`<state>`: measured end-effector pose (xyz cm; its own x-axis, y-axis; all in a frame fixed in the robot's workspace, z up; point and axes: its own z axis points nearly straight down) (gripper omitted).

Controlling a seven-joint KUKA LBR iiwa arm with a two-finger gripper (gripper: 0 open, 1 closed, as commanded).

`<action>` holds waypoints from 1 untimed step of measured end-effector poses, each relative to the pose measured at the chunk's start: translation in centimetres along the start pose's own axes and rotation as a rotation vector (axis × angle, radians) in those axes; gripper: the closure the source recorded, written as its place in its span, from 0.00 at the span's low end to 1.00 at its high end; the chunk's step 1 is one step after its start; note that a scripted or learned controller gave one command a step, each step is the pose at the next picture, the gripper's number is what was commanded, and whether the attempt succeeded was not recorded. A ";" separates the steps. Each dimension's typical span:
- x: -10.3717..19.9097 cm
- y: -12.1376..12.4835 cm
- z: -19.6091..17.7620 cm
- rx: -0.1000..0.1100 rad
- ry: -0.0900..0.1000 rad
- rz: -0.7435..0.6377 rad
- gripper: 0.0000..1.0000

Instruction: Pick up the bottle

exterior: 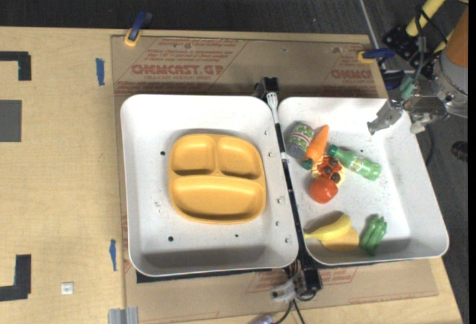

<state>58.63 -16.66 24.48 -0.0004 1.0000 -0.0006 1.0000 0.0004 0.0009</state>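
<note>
A green plastic bottle [356, 163] lies in the right white bin [416, 189]. The grey two-finger gripper [387, 119] hovers at its one o'clock, apart.

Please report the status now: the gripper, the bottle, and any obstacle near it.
Gripper over right bin's far right corner, holding nothing. Green bottle lying flat in that bin, untouched. Carrot and tomato crowd its cap end.

Red lettering reading "CHEMCAST GP" is printed on the brown board [245, 62] under the bins. It is repeated, partly cut off, near the board's right end.
</note>
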 end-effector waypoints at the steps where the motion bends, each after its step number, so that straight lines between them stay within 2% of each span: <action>1: -1.4 -0.3 10.3 0.003 0.001 0.093 0.00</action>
<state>58.35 -18.11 14.17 0.0930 0.9957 0.0002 0.9957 -0.0930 -0.0016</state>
